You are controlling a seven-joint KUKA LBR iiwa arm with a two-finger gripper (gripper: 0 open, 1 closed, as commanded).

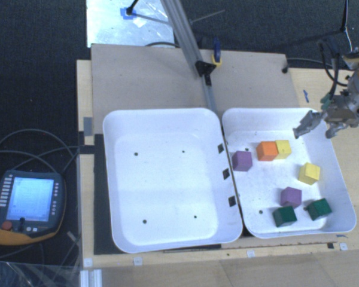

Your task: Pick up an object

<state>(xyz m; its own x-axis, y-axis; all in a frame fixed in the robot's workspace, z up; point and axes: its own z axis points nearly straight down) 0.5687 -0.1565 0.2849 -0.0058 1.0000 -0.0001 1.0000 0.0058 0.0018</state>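
- Seven blocks sit in right bin (341, 178); orange block (267, 151) touches a yellow one (283, 148).
- Lone yellow block (309, 173), apart from others, looks the easiest pick.
- Gripper (321, 126) hangs over bin's far-right rim, fingers spread, holding nothing.
- Approx. plan: center over block, drop straight, then close.

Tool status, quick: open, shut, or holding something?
Tool: open, fingers spread, nothing between them; it sits above the upper right edge of the right bin.
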